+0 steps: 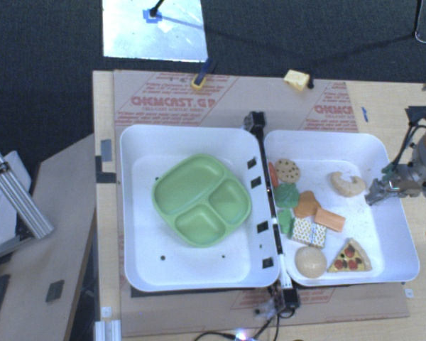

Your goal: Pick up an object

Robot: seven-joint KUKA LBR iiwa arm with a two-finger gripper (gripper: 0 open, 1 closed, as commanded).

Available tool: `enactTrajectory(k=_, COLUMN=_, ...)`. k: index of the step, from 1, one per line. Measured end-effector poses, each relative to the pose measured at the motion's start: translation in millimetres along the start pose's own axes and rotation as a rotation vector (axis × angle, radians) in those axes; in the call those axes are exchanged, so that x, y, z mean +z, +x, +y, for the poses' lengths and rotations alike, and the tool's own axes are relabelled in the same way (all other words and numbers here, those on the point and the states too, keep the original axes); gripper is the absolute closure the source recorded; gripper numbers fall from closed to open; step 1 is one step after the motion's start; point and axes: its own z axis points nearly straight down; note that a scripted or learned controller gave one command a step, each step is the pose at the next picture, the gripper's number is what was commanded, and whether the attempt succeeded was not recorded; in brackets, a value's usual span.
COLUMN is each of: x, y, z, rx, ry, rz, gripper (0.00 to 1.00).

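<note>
Claw: the claw hangs over the right rim of the right bin, down low, at the end of the arm coming in from the right. From where I stand I cannot tell how it is set, and I see nothing in it.

Nearest thing: a pale, curled pastry piece lies just beside the claw, toward the middle of the bin, apart from it as far as I can make out.

Other candidates: a pizza slice at the near edge; a round cream ball next to it; an orange wedge and an orange round piece touching in the middle; a chequered block below them; a green leafy piece; a cookie with dark chips at the far left of the bin.

Left bin: the left bin holds a green divided plate, lying flat, well apart from the claw.

Bench: the bench carries both bins side by side.

Done: the claw is brought to the bin with the toys, I'd judge.

Left: everything that matters. Every piece lies on the bin floor, so the grasp and the lift are not yet done.

Likely target: the pastry piece, only because it is closest.
</note>
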Motion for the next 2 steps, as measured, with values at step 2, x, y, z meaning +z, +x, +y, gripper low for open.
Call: enactTrajectory(k=2, x=-27.0, y=54.9, z=18.6, rx=-0.006, ry=0.004, rz=0.005, gripper=1.00)
